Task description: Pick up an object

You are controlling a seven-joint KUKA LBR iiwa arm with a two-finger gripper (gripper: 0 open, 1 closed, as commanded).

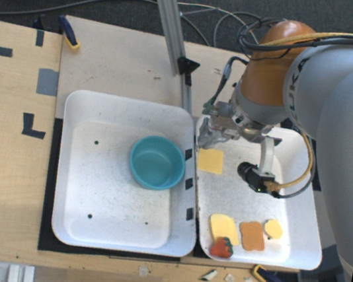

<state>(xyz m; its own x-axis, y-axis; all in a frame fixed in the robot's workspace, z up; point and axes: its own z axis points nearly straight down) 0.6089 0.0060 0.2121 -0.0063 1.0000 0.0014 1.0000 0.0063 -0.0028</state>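
My gripper (208, 137) hangs over the far left corner of the right bin (291, 256), just above and left of a flat yellow square slice (211, 161). At the near edge of that bin lie a yellow piece (222, 226), an orange-brown slice (252, 236), a small round yellow piece (273, 229) and a red strawberry (221, 248). A teal bowl (157, 162) sits upright in the left bin (77, 174). The grey arm with its orange band (277, 60) covers the back of the right bin.
A metal pole (174, 33) slants up from between the bins. A black cable with a connector (254, 177) dangles from the wrist over the right bin. Blue-and-yellow clamps (69, 32) sit at the bench corners.
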